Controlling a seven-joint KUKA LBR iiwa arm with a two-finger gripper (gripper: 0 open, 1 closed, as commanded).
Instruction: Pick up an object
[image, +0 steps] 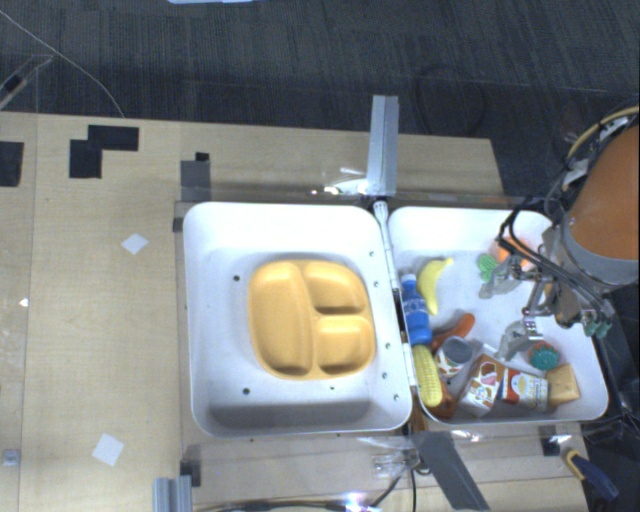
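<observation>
In the right bin (596, 400), a carton (498, 385) and corn (427, 372) lie nearest. At three o'clock from the banana (433, 281), my pincer (508, 312) hangs wide open and empty. The yellow tray (308, 317) fills the left bin (205, 300).

My arm (612, 200) runs off the right edge, so most of it is cut away. My claw (512, 312) is too small and cluttered to read. The carton (500, 385) and the cob of corn (427, 372) partly cover smaller pieces I cannot name, and the teal thing (545, 356) is blurred.
</observation>
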